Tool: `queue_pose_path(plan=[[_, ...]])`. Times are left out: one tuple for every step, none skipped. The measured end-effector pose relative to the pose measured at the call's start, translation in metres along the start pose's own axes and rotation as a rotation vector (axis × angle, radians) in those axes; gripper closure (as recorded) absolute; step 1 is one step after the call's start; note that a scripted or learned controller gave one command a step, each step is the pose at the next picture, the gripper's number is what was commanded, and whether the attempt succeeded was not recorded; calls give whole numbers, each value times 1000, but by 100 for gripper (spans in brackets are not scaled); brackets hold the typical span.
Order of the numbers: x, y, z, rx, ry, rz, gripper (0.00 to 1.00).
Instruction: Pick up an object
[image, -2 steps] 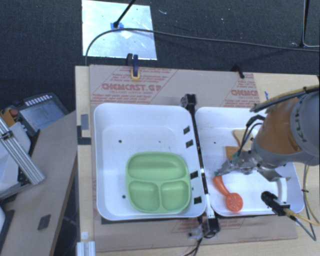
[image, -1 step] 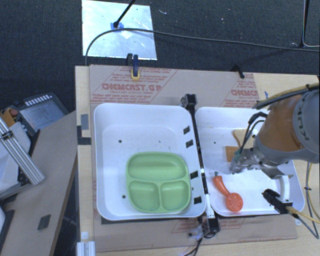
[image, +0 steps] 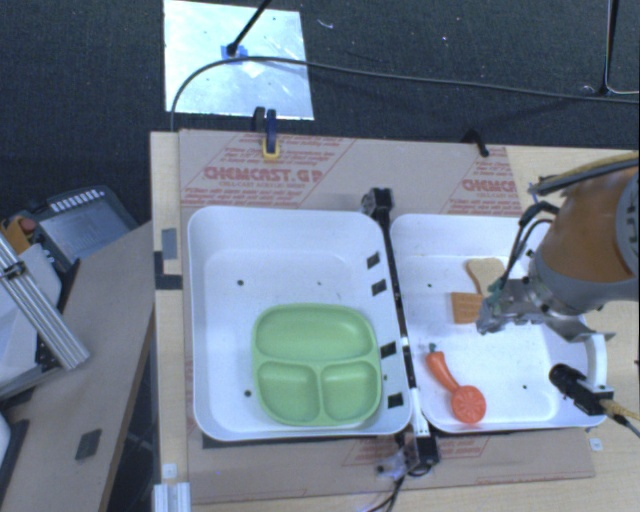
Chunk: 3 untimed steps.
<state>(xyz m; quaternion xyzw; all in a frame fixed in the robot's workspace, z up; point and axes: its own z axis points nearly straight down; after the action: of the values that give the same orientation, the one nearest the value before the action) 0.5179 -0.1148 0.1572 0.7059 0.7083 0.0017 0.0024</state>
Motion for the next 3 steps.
queue_pose_path(plan=[[-2, -7, -58, -2, -1, 0, 100], [3, -11, -117, -2, 0, -2, 100], [57, 5, -117, 2, 2, -7, 100]])
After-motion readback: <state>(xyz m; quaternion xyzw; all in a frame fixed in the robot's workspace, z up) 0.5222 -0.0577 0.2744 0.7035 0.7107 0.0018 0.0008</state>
